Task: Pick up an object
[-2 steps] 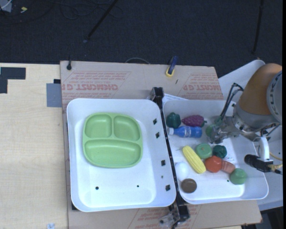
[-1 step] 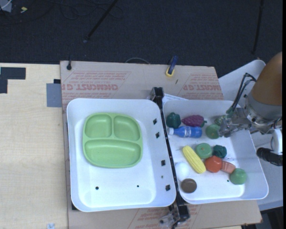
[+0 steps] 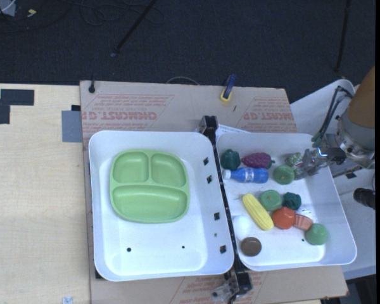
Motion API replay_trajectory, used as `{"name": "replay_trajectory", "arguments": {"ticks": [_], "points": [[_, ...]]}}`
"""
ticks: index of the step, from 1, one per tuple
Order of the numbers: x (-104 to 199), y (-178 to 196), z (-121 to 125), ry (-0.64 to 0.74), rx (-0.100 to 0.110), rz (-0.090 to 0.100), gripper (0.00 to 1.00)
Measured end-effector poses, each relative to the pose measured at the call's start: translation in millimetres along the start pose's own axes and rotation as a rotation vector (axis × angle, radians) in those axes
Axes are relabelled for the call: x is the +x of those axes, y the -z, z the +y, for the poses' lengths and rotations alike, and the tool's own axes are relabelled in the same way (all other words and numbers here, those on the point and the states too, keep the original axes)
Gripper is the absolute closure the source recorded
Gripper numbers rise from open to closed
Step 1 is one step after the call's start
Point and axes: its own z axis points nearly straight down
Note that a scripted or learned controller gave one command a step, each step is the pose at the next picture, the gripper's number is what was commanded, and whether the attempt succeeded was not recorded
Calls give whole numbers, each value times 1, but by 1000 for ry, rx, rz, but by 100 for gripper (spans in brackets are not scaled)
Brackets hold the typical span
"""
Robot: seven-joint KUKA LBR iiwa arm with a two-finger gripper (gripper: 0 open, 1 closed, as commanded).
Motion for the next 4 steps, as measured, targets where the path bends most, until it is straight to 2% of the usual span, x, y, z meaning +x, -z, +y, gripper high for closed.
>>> {"name": "replay_trajectory", "arguments": {"ticks": [1, 3, 4], "points": [[-1, 24, 0, 1, 1, 1, 100], [113, 12, 26, 6, 4, 3, 100], [167, 25, 38, 5, 3, 4, 100]]}}
